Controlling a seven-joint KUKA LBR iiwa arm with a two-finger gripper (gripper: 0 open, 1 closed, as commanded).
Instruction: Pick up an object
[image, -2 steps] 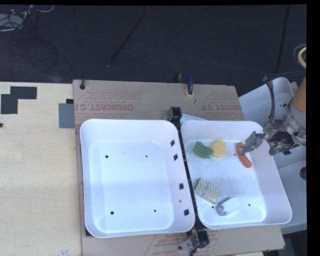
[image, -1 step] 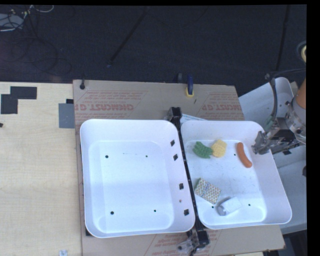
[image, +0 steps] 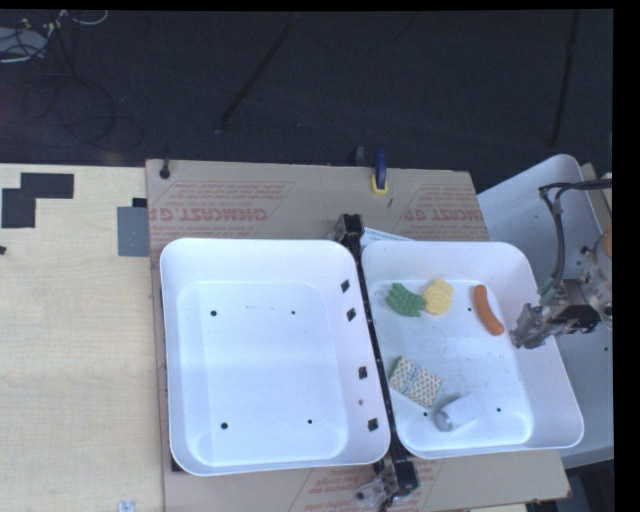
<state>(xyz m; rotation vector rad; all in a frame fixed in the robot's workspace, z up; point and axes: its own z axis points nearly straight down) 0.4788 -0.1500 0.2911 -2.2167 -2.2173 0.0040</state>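
Inside, the right bin holds five small objects; jaws state unclear.

A pale wooden bench bears a brown cardboard sheet with red lettering; on the sheet two shallow white plastic bins lie side by side, the left bin touching the right bin; black clips join them.

A robotics lab test cell, not a home or shop.

Two shallow white bins sit clamped side by side on a printed cardboard sheet over a pale wooden table, with loose cables trailing across the dark floor behind.
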